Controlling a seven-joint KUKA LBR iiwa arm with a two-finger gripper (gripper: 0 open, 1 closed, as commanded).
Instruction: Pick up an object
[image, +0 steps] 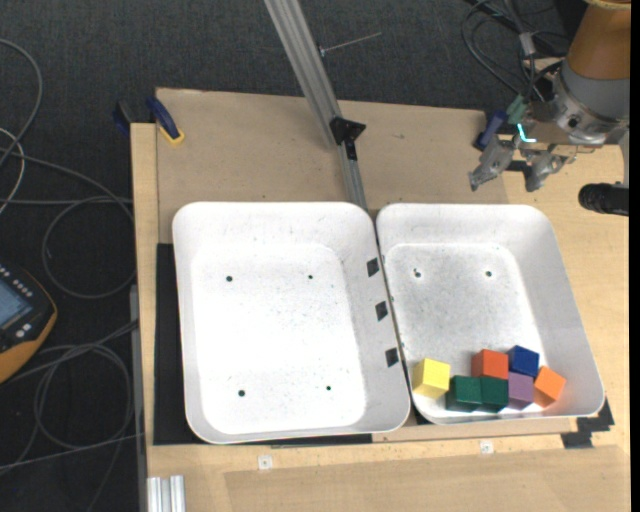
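Several small blocks lie clustered at the near edge of the right bin (560, 270): a yellow block (433, 376), a green block (476, 392), a red-orange block (490, 363), a blue block (524, 359), a purple block (521, 387) and an orange block (549, 382). My gripper (508, 176) hangs above the bench just beyond the right bin's far rim, well away from the blocks. Its two fingers are spread apart with nothing between them.
The left bin (200, 300) sits beside the right one, with small black clips along the shared rim. A slanted metal bar (320, 90) crosses the bench at the back. A blue and yellow clamp (165, 120) lies at the far left corner. Cables lie on the floor to the left.
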